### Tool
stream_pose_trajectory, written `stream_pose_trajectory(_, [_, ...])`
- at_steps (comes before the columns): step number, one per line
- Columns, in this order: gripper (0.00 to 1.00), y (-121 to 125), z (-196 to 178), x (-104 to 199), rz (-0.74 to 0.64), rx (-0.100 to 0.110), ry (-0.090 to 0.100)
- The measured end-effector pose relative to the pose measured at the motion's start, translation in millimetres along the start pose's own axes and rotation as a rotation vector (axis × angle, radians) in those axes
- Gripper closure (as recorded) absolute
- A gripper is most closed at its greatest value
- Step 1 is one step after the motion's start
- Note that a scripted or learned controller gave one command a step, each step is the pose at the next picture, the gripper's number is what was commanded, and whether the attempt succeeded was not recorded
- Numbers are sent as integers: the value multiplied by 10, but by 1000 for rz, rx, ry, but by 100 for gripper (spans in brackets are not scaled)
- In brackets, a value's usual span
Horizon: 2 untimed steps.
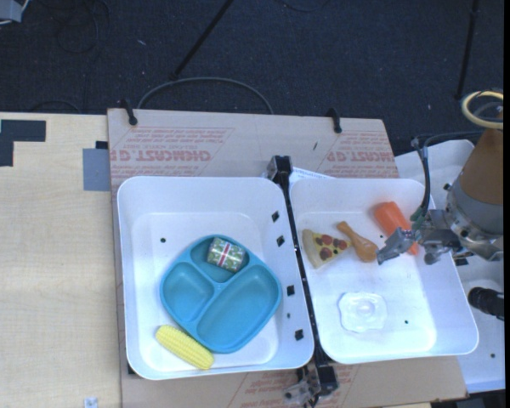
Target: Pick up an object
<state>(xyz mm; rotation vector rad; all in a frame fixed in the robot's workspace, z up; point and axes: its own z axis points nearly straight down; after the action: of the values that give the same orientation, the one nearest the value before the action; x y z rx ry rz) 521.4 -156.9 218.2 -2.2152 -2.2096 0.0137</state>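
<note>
My gripper (410, 246) hangs over the right side of the right bin (449, 323), reaching in from the right. An orange carrot-like piece (390, 215) lies just up and left of it, its lower end running under the gripper's tip. Left of the gripper lie a tan drumstick-shaped toy (359, 241) and a pizza slice (324, 247). A clear plastic lid or cup (362, 310) rests toward the bin's front.
The left bin (140, 228) holds a blue divided plate (229, 308) with a small green-and-red can (226, 254) in its back compartment. A yellow corn cob (184, 347) lies by the plate's front left. A black divider (291, 262) runs between the bins.
</note>
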Motion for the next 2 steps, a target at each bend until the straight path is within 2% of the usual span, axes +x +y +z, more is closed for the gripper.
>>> stream_pose_trajectory(1, [0, 26, -71, -2, -2, -14, -3])
stream_pose_trajectory(2, [0, -75, 483, 27, -3, -7, 0])
